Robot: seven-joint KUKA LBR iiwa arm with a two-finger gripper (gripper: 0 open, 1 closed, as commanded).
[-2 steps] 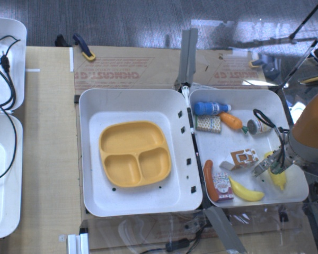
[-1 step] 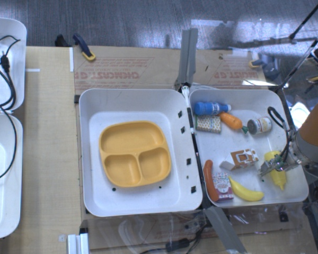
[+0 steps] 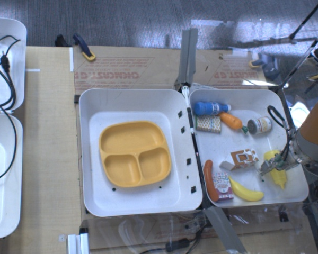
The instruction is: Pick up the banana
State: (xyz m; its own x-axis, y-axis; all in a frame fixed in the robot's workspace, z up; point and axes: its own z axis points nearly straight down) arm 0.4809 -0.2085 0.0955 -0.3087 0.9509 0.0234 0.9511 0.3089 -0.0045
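Observation:
The banana is yellow and lies flat near the front edge of the right bin, curving from left to right. My gripper is low in the same bin, up and to the right of the banana, about a hand's width from it. It sits over a different yellow object, which it partly hides. Nothing shows the banana in its grasp. The grey arm with its orange band comes in from the right edge.
Left of the banana lie a pink packet and a red sausage. A brown and white box, jar, carrot and blue bottle lie further back. The left bin holds a yellow divided plate.

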